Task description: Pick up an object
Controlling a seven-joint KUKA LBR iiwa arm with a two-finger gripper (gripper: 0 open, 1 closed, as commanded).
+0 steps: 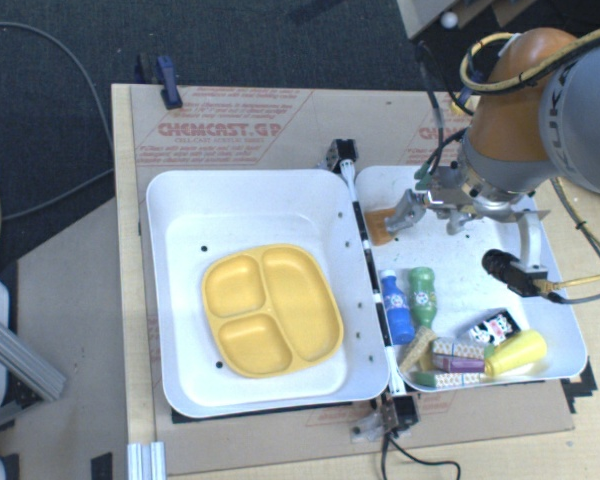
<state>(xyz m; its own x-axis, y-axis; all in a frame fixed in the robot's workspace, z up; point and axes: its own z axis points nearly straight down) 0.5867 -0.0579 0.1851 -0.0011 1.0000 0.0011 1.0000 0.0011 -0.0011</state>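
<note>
The left bin [170, 298] held a yellow divided plate [271, 310], its long axis running from upper left to lower right. The right bin [570, 353] carried the small things. The arm [525, 108] reached over that bin's upper part; its gripper [425, 208] hung above the bin's upper left corner, and whether the jaws stood apart or together could not be told. A yellow cup [517, 354] lay on its side near the lower right edge. A blue bottle [395, 308] and a green bottle [422, 296] lay side by side, both pointing up-down in view.
</note>
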